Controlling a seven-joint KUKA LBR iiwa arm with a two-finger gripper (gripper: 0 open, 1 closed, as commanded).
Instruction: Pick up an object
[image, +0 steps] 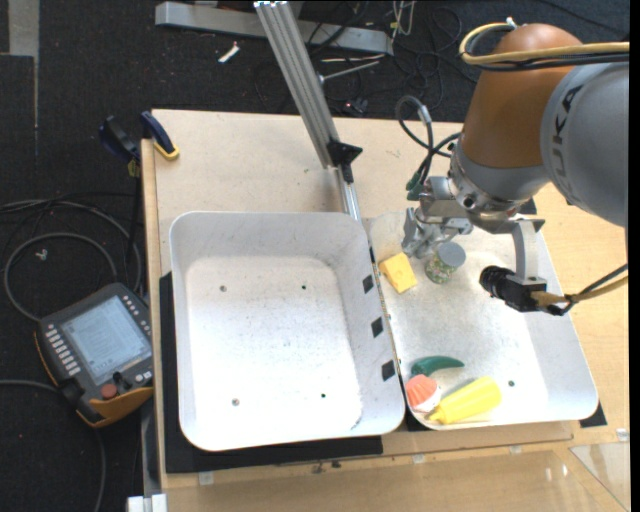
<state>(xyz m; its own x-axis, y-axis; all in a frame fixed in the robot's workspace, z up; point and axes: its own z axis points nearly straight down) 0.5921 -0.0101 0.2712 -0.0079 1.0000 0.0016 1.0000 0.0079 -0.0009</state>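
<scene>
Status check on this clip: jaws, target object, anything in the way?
Gripper low over right bin, far end. Small clear jar beneath it, grasp unconfirmed. Yellow block close beside; yellow corn toy and green piece near front, clear of it.

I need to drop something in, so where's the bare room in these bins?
The left bin is bare wall to wall. In the right bin, the middle is free; the gripper, yellow block and glass jar crowd the back, the toy vegetables the front.

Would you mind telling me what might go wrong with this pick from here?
The gripper hangs at the right bin's far end between a yellow block and a small grey-green object, so it may nudge one while going for the other. The block lies near the bin wall, which may crowd a grasp.
</scene>
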